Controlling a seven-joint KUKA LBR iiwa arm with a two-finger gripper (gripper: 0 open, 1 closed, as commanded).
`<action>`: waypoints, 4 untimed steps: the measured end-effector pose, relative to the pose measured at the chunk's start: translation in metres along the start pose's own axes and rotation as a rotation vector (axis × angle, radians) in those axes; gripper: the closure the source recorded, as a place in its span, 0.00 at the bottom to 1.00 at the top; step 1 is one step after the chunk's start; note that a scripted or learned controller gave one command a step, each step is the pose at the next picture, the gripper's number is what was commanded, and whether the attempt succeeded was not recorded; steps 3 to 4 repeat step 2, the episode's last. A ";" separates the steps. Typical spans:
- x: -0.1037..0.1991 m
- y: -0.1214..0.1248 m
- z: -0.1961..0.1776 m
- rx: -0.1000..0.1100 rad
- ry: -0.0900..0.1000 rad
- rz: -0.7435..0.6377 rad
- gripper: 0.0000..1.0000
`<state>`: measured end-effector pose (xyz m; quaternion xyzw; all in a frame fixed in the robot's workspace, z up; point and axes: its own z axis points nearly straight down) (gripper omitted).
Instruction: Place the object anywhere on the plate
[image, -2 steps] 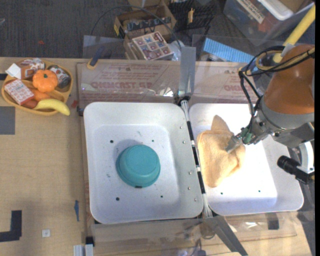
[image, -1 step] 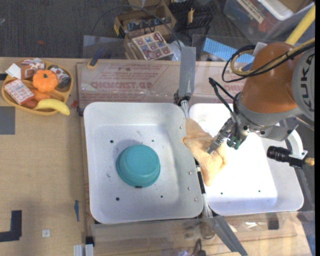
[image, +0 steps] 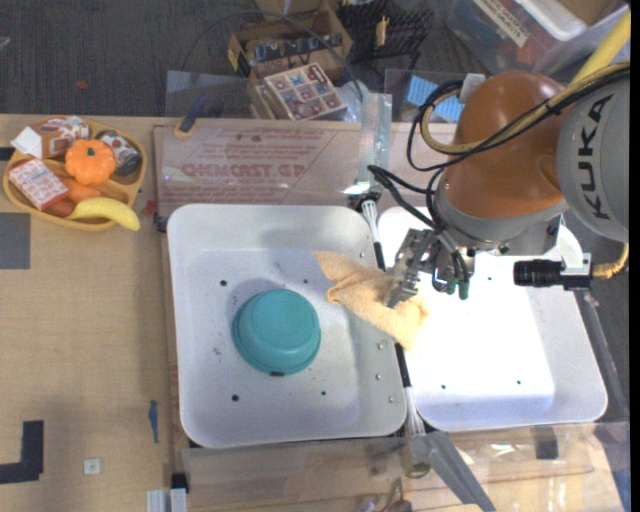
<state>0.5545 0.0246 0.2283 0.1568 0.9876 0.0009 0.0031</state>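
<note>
1. The thing to move is a tan, crumpled piece of soft cloth (image: 372, 293). It lies draped across the raised divide where the two shallow white bins meet: one pointed end reaches into the left white bin (image: 200, 400) near that bin's right wall, and the other end hangs over into the left edge of the right white bin (image: 560, 400).
2. The target is a round teal plate or shallow dish (image: 278, 331), sitting near the middle of the left bin, close to the cloth but apart from it.
3. The grey two-finger gripper (image: 405, 285) stands right over the cloth's right half, its fingers pointing down onto the fabric. The fingertips merge with the folds, so I cannot tell how wide they stand or whether any cloth is pinched between them.
4. Handling, as a judgement: the cloth looks light, limp and not fragile. It will sag and trail when lifted, and a thin single layer could slip free.
5. The best hold seems to be a bunched fold near the middle, on the ridge over the divide, where several layers stack up.
6. A trailing corner could snag on the bin walls during the carry, so a clear lift would help.
</note>
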 end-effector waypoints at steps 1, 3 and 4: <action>0.004 0.051 0.001 -0.002 0.000 -0.313 1.00; 0.003 0.051 0.000 -0.002 -0.001 -0.312 0.00; 0.003 0.051 0.000 -0.002 -0.001 -0.312 0.00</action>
